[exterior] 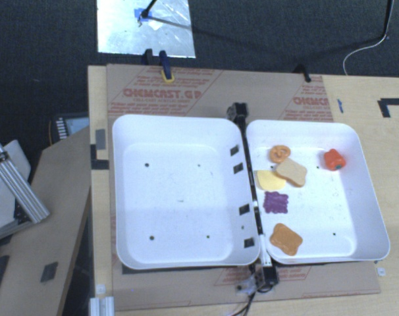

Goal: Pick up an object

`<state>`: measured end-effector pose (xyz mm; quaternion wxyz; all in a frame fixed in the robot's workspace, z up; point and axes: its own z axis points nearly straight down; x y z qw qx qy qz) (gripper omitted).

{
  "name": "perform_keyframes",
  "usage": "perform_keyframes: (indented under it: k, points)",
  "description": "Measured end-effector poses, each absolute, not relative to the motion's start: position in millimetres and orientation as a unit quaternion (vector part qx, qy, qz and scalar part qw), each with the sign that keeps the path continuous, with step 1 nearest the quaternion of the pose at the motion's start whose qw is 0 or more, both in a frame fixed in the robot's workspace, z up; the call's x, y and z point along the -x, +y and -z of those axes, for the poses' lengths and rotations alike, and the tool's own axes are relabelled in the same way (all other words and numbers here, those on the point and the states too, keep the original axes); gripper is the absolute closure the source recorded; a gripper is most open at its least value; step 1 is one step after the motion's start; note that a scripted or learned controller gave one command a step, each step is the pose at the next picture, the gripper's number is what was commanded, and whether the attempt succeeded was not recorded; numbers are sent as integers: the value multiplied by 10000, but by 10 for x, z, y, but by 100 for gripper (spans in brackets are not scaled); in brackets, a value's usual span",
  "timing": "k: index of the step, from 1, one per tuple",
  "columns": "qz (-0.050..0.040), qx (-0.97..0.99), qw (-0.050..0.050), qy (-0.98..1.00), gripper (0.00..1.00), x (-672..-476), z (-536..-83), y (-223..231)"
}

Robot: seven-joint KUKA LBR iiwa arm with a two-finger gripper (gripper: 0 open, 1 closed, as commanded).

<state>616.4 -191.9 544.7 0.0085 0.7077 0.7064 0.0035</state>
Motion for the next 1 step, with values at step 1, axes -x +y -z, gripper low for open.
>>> perform_keyframes:
  k: [1]
  points:
    - [-16,-7033,8,7109,100,-6241,-5353,-1213]
